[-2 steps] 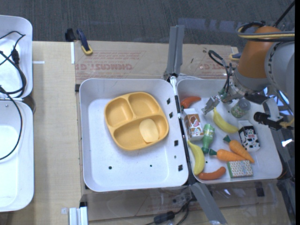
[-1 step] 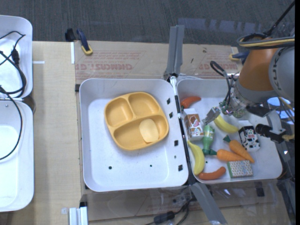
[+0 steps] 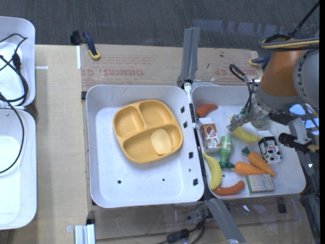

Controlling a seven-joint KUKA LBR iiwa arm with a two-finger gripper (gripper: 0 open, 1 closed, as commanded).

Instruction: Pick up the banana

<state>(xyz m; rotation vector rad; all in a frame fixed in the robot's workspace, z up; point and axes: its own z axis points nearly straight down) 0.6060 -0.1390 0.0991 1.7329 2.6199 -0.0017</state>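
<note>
Two shallow white bins sit side by side on a tan wooden bench. At the right bin's far edge, the grey two-finger gripper hangs over a short yellow banana; whether it pinches anything is unclear. A longer curved yellow banana lies along that bin's left wall, beside a green bottle.

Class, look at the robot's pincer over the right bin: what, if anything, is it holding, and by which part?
It cannot be told. The pincer sits at the upper end of a banana in the right bin, but no grip shows clearly.
</note>
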